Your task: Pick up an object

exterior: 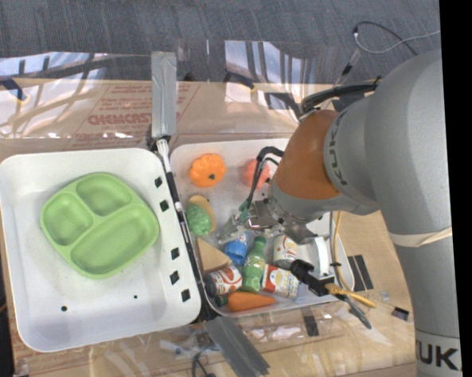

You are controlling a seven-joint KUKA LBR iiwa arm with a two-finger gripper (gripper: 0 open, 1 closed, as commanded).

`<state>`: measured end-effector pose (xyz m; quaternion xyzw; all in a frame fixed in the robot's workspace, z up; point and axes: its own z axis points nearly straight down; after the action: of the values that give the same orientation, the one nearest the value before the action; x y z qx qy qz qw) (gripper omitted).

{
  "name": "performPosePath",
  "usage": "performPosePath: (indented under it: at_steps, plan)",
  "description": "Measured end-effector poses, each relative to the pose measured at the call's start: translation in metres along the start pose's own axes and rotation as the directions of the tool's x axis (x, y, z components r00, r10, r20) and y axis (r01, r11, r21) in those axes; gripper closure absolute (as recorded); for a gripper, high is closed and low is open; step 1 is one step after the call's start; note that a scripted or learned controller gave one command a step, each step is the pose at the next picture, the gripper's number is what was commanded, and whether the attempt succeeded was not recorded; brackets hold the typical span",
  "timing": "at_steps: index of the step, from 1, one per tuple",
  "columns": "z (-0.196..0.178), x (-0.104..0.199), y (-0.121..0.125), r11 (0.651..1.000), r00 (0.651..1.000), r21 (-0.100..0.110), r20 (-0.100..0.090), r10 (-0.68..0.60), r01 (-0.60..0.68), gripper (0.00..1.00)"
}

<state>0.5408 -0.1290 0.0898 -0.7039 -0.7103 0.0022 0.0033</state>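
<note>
- Surface [73, 126]: brown board under two shallow white bins set side by side; strips of clear tape and reflections along its far edge.
- Left bin [36, 315]: carries a green divided plate [99, 224] with three compartments, lying flat toward the bin's upper middle.
- Right bin [188, 153]: crowded with small toy food items.
- Orange pumpkin [207, 169]: near the far left corner of the right bin, well apart from the pincer.
- Green rounded item [198, 219]: against the left wall, just below a pale yellowish piece [199, 200].
- Blue item [236, 249]: mid-bin, just left of and below the pincer; closest loose object to it.
- Green bottle [256, 264]: tilted, just right of the blue item, under the wrist's lower edge.
- Red-labelled can [224, 281] and a second can [282, 283]: lying on their sides near the front wall; an orange carrot [249, 301] lies along the front edge, touching them.
- Pink-red item [256, 173]: toward the far wall, partly hidden by the arm.
- Pincer [250, 216]: down inside the right bin, above the blue item and green bottle; metal parts seen, but cannot tell whether spread or pressed together, nor whether anything sits between them.
- Arm [377, 151]: grey with orange band, reaching in from the right, covering the right half of that bin.
</note>
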Motion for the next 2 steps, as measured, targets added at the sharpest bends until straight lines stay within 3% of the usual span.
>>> performPosePath:
  at_steps: [1,2]
  plan:
    - [-0.0308,0.0097,-0.0639,0.978,0.978,-0.006,0.002,-0.207,0.207,0.0]
    - [-0.0366,0.0099,-0.0643,0.977,0.977,0.0,0.0,-0.212,0.212,1.0]
